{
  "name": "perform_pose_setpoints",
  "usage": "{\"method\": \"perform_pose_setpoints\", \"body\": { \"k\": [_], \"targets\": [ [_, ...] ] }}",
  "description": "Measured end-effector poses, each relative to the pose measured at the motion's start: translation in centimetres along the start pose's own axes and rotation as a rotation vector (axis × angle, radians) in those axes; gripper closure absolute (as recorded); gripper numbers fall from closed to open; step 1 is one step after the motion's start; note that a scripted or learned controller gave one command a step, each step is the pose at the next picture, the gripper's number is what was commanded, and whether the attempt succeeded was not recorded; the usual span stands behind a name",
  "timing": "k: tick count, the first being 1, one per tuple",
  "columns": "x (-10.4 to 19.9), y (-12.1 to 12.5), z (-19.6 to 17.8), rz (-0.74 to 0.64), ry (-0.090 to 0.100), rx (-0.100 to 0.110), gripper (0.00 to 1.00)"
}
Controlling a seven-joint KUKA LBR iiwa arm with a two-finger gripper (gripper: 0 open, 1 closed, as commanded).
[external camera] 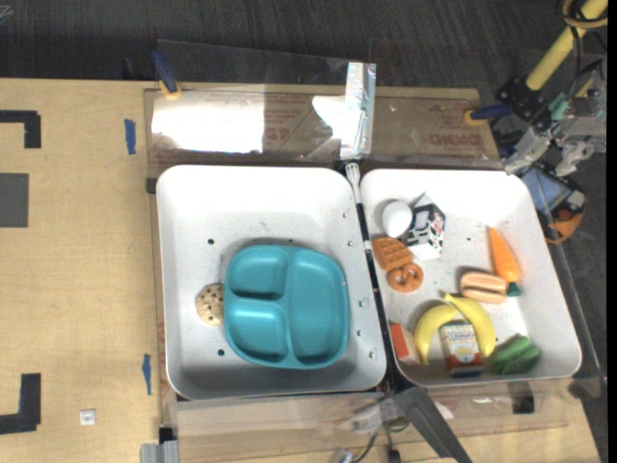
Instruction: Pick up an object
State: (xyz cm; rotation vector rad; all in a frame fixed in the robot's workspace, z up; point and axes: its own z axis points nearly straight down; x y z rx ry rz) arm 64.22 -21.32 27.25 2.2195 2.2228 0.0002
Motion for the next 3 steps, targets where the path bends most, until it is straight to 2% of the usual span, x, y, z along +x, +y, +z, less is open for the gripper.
{"method": "perform_pose_setpoints", "body": {
  "k": [1,2,3],
  "targets": [
    [0.0,0.0,0.0,0.000,0.000,0.000,0.00],
    [-1.1,-8.1,11.5,-0.123,0.002,0.006,0.00],
    [-0.6,-7.6,13.5,-0.058,0.000,-0.005,0.00]
  ]
}}
